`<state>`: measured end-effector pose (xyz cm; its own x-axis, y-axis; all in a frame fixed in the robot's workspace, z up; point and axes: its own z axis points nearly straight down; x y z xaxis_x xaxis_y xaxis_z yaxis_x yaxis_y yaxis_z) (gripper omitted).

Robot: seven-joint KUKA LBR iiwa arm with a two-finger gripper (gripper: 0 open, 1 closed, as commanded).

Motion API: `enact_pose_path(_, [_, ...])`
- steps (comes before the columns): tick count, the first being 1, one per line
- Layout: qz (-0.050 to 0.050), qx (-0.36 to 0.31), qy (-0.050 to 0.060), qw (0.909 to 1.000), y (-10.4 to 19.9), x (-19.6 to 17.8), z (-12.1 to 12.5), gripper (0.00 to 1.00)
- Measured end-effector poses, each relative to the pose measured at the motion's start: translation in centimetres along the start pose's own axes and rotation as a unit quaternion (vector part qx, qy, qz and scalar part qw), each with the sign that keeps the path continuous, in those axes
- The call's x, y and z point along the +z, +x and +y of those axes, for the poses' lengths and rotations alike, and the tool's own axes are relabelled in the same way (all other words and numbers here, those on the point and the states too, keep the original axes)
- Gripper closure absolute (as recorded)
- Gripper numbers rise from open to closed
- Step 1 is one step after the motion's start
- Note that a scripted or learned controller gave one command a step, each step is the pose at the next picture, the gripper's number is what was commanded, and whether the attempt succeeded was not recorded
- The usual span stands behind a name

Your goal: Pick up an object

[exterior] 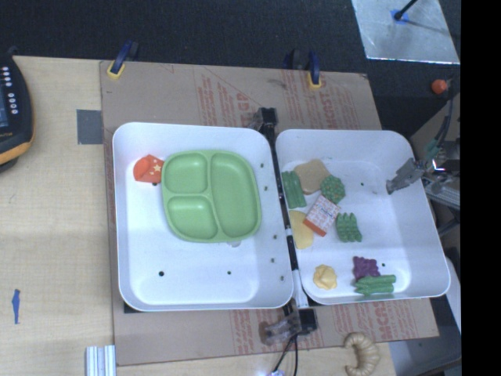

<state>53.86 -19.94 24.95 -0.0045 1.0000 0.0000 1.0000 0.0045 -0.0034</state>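
Observation:
The right bin (407,233) holds several toy foods. Among them are a tan slice (313,175), a long green piece (293,189), a bumpy green piece (333,188), a red and white packet (321,214), a ribbed green piece (348,227), a pale yellow piece (302,235), a yellow lump (325,276), purple grapes (364,266) and green beans (376,285). My gripper (401,178) hangs over the bin's right rim, apart from all of them, with nothing seen in it.
The left bin (196,276) holds a green divided plate (211,194) and a red piece (147,168) at its upper left. A tan curled object (362,352) lies on the cardboard below the right bin. Clamps line the board's far edge. A pendant (12,116) sits far left.

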Motion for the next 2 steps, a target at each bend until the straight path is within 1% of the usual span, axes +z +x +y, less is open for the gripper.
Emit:
enact_pose_path(1, [0.001,-0.002,0.003,1.0,0.7,9.0,4.1,0.0])
enact_pose_path(2, [0.0,-0.001,0.0,1.0,4.2,15.1,1.7,0.0])
